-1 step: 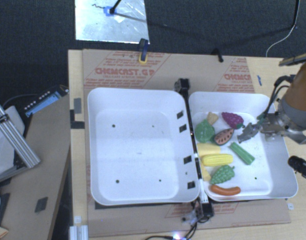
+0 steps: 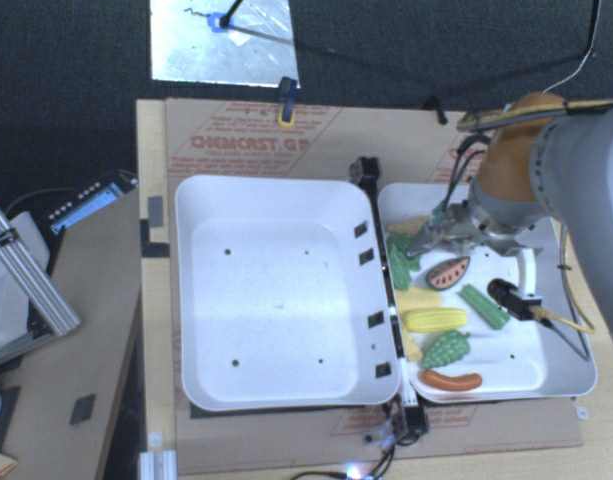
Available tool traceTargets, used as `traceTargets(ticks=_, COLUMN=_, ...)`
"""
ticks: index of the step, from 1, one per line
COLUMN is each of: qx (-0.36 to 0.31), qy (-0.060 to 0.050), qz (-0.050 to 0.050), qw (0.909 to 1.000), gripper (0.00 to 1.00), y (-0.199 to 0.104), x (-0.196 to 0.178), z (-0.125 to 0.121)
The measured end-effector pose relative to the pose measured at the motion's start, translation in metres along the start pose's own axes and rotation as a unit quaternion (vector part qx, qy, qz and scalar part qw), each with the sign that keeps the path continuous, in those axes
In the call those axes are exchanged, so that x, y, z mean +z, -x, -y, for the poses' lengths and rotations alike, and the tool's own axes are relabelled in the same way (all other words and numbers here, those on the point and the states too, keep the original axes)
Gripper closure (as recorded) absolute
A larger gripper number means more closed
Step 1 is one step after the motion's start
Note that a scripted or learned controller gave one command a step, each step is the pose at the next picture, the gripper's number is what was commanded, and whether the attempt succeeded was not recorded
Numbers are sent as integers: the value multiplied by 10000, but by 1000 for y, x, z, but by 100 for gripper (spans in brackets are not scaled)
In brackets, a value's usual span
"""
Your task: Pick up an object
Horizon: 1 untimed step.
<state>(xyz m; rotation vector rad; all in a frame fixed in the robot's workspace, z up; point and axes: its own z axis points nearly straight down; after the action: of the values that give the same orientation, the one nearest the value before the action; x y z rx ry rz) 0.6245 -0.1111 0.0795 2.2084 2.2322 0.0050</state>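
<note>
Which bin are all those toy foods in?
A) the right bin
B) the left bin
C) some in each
A: the corn, the sausage and the watermelon slice all lie in the right bin, where the gripper reaches.

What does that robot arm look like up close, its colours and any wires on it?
The arm is a thick, rounded grey tube with an orange band above the wrist. Thin dark cables loop beside that band, and the gripper below is a small metal-grey assembly.

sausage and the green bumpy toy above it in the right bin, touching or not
Apart. The camera view shows a white strip of bin floor between the sausage and the green bumpy toy.
</note>
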Motion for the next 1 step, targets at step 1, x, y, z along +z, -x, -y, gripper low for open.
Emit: traceTargets(ticks=1, qx=29, qy=9, qz=3, qw=10000, gripper=100, y=4, x=-16, z=1)
